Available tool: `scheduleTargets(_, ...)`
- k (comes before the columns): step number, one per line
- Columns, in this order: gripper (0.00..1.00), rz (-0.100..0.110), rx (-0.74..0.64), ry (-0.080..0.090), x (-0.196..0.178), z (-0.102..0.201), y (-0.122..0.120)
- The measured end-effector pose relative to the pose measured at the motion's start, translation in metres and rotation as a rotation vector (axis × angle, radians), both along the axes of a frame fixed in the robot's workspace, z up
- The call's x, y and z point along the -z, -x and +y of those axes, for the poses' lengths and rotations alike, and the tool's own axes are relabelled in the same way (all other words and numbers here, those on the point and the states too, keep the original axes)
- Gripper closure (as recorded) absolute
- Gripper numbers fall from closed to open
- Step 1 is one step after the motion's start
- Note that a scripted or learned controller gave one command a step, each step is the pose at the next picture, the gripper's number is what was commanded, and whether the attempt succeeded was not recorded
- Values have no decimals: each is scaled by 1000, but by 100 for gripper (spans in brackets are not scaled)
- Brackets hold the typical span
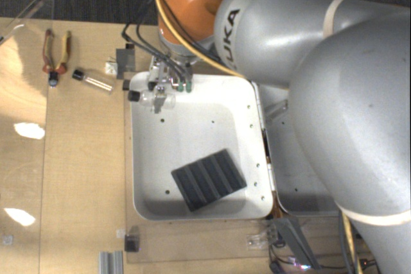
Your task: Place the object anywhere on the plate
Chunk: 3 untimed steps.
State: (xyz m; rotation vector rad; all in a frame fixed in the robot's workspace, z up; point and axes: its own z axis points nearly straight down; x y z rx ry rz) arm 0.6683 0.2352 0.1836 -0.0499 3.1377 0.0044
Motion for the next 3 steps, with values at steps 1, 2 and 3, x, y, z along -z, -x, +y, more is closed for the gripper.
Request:
scheduleTargets(1, 100, -7, -47, -2, -119, 1, -1)
scheduleTargets(2, 100, -14, -47, -5, -131, 2, -2)
scheduleTargets(3, 100, -21, -48, -9, -143, 2, -3)
